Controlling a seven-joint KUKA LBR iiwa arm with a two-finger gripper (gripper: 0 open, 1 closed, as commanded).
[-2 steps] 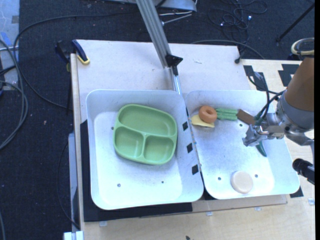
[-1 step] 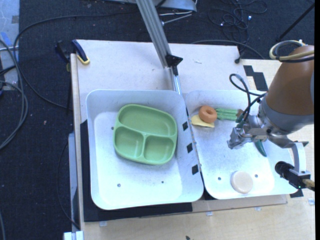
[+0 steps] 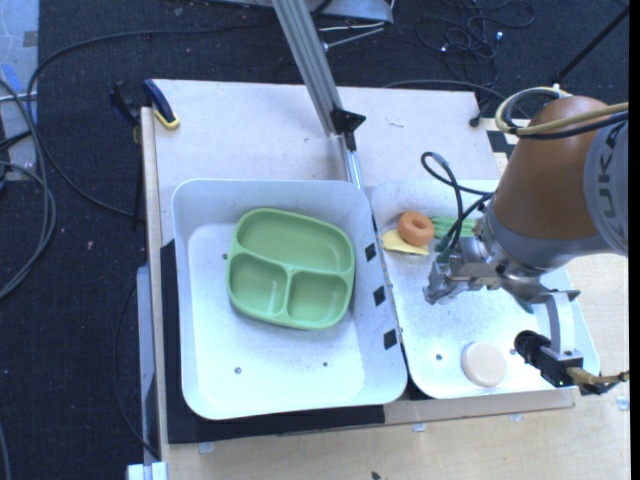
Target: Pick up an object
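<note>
In the right bin [image 3: 440, 363] lie an orange ring-shaped toy like a doughnut [image 3: 415, 229], a flat yellow piece [image 3: 402, 246] under its left side, a green thing [image 3: 452, 227] partly hidden behind the arm, and a pale cream disc [image 3: 484, 364] near the front. My gripper [image 3: 437, 288] hangs low over the bin's middle, just right of and below the doughnut, pointing down at the bin floor. Nothing shows between its tips. The left bin [image 3: 200, 368] holds a green divided plate [image 3: 291, 267] with three compartments.
The grey arm with its orange band [image 3: 555, 183] covers the right bin's far right part. A slanted metal pole [image 3: 310, 53] crosses above the bench at the back. A blue and yellow clamp [image 3: 160, 105] sits at the bench's back left corner.
</note>
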